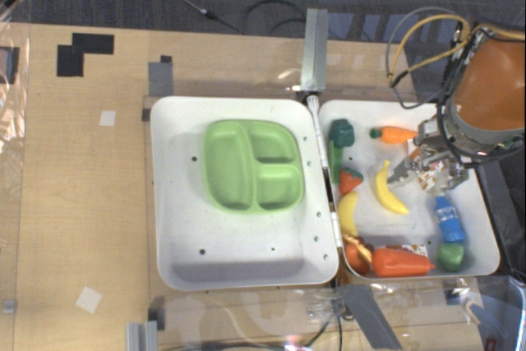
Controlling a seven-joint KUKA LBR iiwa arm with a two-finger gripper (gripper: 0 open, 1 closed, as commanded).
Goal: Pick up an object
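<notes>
- While nothing is sitting between the fingers yet, the gripper (421,166) is hanging low over the right bin (491,247), just beside the banana (389,189), which looks like the likeliest thing to be picked.
- The banana is lying on the bin floor with bare white floor showing around most of it, its upper tip pointing toward the gripper.
- The fingers appear to be standing apart, spread to a moderate gap over a small patterned packet (429,175) just right of the banana; whether they are touching it I cannot tell.
- My reading is that the approach step is under way, with no grasp made; the next move is calling for a shift onto the chosen thing, a descent, and then a closing of the fingers.
- Above the banana, a small carrot (398,135) is lying near the bin's far wall, leaving little room there.
- Right of the banana and lower, a blue bottle (447,219) and a green ball (450,256) are crowding the bin's right wall.
- Below the banana, a large orange carrot (400,261) is resting along the near wall.
- Left of the banana, a yellow fruit (348,212), a strawberry (351,180) and a dark green vegetable (339,133) are lining the wall shared with the left bin (177,259).
- Further left, a green divided tray (251,165) is sitting well apart.
</notes>
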